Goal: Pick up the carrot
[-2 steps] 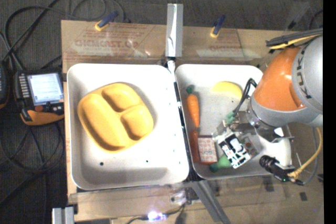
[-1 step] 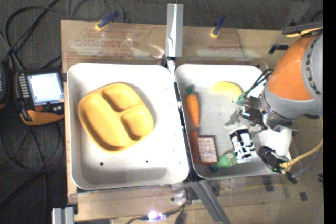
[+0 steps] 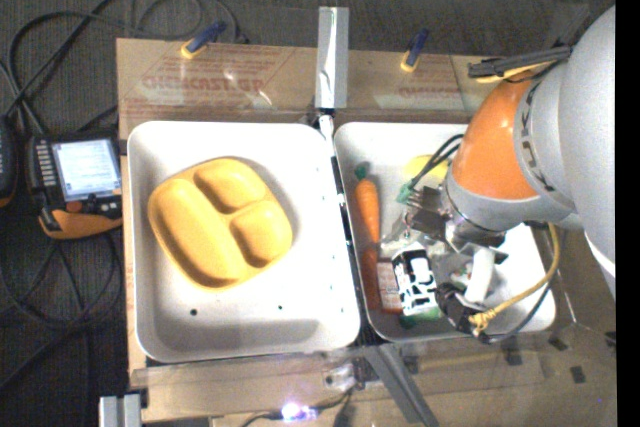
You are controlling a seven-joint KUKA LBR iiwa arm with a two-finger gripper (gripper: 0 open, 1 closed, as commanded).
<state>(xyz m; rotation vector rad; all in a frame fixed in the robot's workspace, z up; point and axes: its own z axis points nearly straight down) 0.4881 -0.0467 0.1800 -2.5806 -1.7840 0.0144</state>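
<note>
The carrot [image 3: 367, 203], orange with a green top, lies along the left wall of the right bin [image 3: 540, 315], pointing toward the front. My gripper [image 3: 412, 280] hangs low over that bin's front left part, just right of and below the carrot's lower end. Its black and white body covers what lies under it. The carrot is not between the fingers as far as the view shows.
A yellow divided plate [image 3: 222, 220] lies in the left bin [image 3: 160, 325]. A yellow object [image 3: 425, 165] and a brown item [image 3: 372, 283] are in the right bin beside the arm. The arm's orange band [image 3: 495, 155] covers much of that bin. A yellow cable [image 3: 515, 303] loops at the front.
</note>
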